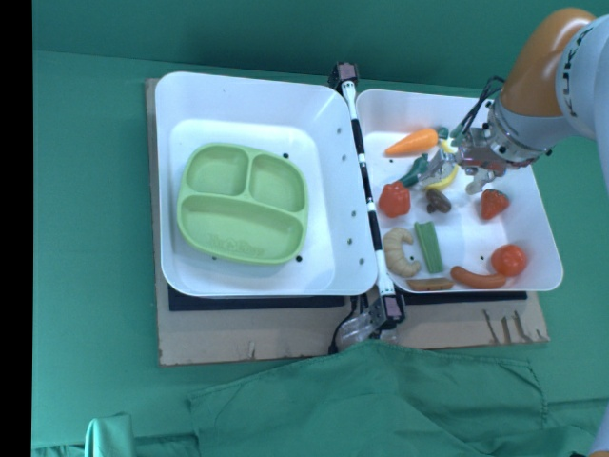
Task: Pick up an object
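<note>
Green cloth (pixel 400 403) is rumpled along the near edge, running out of frame at six o'clock; beyond it the right bin (pixel 533 212) holds toy food: a sausage (pixel 478 277) and tomato (pixel 509 259) nearest, a croissant (pixel 402 252), a green stick (pixel 428 245), a red pepper (pixel 394 199), a strawberry (pixel 493 203), a carrot (pixel 412 142) at twelve o'clock; the gripper (pixel 463 167) hangs over a yellow piece (pixel 443 177) it half hides, and whether the claw is clenched I cannot tell; the left bin (pixel 252 184) carries a green divided plate (pixel 244 202); lettering on the arm (pixel 557 60) is cut off, unreadable.
</note>
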Available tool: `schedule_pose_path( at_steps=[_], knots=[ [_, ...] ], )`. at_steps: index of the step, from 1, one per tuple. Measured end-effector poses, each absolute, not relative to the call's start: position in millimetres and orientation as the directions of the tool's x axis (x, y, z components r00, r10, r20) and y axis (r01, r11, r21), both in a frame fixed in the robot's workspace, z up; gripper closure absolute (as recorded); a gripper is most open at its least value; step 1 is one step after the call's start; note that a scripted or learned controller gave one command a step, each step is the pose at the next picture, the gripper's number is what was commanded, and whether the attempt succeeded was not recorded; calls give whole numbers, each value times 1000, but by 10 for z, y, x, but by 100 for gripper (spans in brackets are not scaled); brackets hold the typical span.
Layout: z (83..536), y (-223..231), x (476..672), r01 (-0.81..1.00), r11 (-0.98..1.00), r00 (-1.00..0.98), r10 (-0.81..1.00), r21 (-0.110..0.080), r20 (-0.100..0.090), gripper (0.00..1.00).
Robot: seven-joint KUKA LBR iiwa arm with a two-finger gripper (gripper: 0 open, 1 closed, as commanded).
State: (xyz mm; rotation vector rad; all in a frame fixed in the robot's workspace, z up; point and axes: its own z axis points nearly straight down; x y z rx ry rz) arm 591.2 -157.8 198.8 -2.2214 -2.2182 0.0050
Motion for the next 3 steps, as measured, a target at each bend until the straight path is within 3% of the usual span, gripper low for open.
schedule_pose_path(
  at_steps=[1,2,3],
  knots=[
    [1896,-1798,5254,1000,-7,7,1000,-3,1,0],
    [2217,-1879,4648,1000,-7,7,1000,2,-1,0],
    [2316,-1884,4679,1000,-7,7,1000,8,-5,100]
  ],
)
